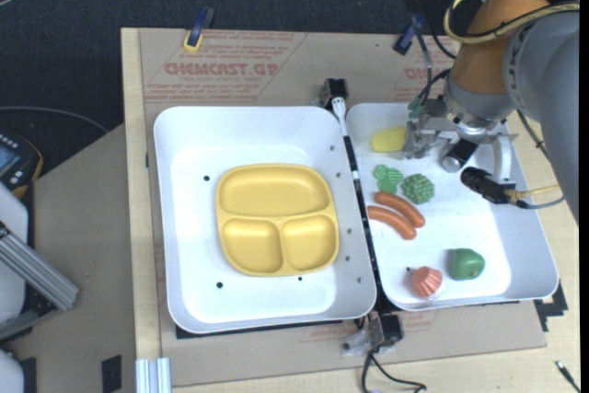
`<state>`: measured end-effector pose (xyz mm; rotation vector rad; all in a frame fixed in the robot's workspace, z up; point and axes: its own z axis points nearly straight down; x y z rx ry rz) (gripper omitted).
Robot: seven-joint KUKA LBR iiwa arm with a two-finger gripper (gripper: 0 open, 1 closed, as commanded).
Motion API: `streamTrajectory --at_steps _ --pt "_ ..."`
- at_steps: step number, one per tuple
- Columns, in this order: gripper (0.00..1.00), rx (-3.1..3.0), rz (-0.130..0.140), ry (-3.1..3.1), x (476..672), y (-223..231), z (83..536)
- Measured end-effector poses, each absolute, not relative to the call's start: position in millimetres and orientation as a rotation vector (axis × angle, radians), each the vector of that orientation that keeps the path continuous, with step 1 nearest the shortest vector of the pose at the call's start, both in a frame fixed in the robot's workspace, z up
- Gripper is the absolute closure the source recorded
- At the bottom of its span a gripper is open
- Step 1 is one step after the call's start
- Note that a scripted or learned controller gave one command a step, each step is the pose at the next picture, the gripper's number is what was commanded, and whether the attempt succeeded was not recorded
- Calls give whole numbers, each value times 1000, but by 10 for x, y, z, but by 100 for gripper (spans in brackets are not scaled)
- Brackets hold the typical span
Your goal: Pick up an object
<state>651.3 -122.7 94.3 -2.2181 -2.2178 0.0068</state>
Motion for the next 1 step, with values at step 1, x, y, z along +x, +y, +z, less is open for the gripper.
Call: streamTrajectory --at_steps 1 --pt "100 -2226 -5 -2226 6583 -1310 1504"
